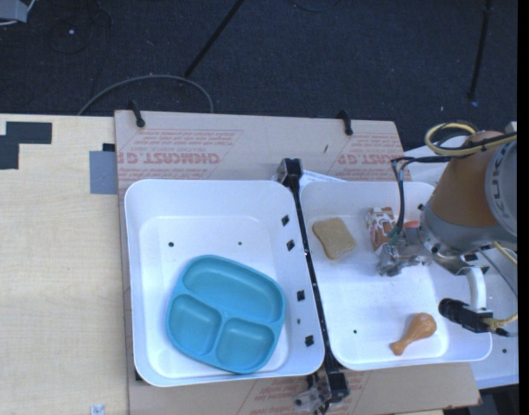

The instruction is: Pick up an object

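**Arm low over the right bin, beside the small packet**

Two white bins sit side by side on the counter (48, 258), over a sheet of printed cardboard (247, 145). The left bin (148, 201) carries a blue divided tray (226, 311), lying flat toward its near side with its three compartments facing up.

The right bin (368, 353) has the loose things. A tan sponge-like slab (334, 237) lies at its far left, close to the divider between the bins. A small orange-and-white packet (382, 224) sits further right along the far side. Near the front right corner lies a wooden drumstick-shaped piece (414, 332), its thin end pointing left and toward the near edge.

The arm (472, 193) comes in from the right, its orange band bulking above the wrist. The end effector (392, 260) hangs low over the middle right of that bin, just on the near side of the packet and very close to it. I cannot tell how it is set, or whether it touches the packet at all. The slab and the drumstick piece lie apart from it.
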Tool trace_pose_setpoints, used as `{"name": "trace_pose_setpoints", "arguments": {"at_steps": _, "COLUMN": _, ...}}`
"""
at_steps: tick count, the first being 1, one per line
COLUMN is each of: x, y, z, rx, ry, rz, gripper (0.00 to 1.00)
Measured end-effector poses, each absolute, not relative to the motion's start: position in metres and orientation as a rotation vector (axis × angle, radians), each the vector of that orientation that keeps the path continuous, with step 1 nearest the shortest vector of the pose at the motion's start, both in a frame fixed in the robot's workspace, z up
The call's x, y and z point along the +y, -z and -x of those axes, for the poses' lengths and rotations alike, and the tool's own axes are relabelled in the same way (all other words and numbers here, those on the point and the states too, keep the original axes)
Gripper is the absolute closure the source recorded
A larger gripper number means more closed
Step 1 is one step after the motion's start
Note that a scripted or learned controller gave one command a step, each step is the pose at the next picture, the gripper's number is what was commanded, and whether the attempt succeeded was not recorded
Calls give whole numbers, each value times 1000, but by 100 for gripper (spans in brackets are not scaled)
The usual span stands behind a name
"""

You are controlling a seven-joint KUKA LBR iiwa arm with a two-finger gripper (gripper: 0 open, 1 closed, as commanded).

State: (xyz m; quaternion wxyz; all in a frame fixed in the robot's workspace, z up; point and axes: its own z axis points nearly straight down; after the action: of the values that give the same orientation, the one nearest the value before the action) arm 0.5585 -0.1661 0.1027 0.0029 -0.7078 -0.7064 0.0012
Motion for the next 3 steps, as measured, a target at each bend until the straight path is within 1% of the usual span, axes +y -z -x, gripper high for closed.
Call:
{"name": "trace_pose_setpoints", "arguments": {"at_steps": 1, "x": -176, "y": -150, "z": -561, "rx": -2217, "ry": 0, "rz": 2228, "gripper": 100}}
{"name": "trace_pose_setpoints", "arguments": {"at_steps": 2, "x": -176, "y": -213, "z": -561, "rx": -2224, "ry": 2, "rz": 2222, "gripper": 100}}
{"name": "trace_pose_setpoints", "arguments": {"at_steps": 3, "x": -175, "y": -199, "z": -561, "rx": -2219, "ry": -4, "rz": 2219, "gripper": 100}}
